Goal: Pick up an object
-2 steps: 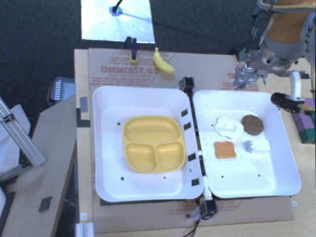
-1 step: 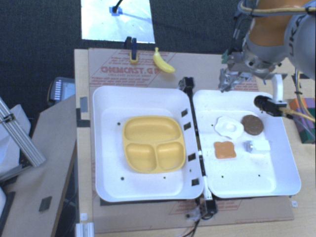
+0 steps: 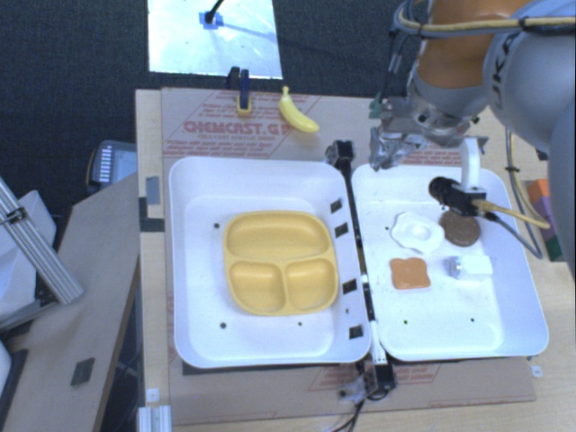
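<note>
My gripper hangs over the far left corner of the right bin, with nothing seen in it. In that bin lie a white fried egg with a pale yolk, a brown round cookie just right of the egg, an orange toast slice nearer the front, and a small white and grey piece to the toast's right. The gripper is well behind these things and above them. The left bin bears a yellow three-part tray.
A yellow banana lies on the board behind the bins, beside a yellow and black clamp. A black hinge strip runs between the two bins. The grey and orange arm fills the upper right.
</note>
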Controlling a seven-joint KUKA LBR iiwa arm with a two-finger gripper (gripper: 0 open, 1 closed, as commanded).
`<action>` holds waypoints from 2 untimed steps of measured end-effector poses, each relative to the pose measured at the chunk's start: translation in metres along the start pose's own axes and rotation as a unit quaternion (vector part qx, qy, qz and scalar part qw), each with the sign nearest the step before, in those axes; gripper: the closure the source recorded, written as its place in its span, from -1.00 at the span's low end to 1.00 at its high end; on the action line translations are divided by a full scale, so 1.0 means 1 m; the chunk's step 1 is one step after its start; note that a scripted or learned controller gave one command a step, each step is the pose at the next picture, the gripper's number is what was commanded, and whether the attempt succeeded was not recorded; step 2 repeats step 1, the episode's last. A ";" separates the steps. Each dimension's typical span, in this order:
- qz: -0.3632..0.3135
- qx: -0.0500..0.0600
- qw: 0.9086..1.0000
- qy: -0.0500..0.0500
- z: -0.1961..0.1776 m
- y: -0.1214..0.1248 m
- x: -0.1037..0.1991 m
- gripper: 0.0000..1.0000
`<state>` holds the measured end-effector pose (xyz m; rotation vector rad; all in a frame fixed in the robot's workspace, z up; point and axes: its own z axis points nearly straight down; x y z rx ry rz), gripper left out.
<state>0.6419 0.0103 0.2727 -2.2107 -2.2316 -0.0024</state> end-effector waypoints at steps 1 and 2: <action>0.000 0.000 1.000 0.000 0.006 -0.005 0.048 1.00; 0.000 0.000 1.000 0.000 0.006 -0.005 0.048 1.00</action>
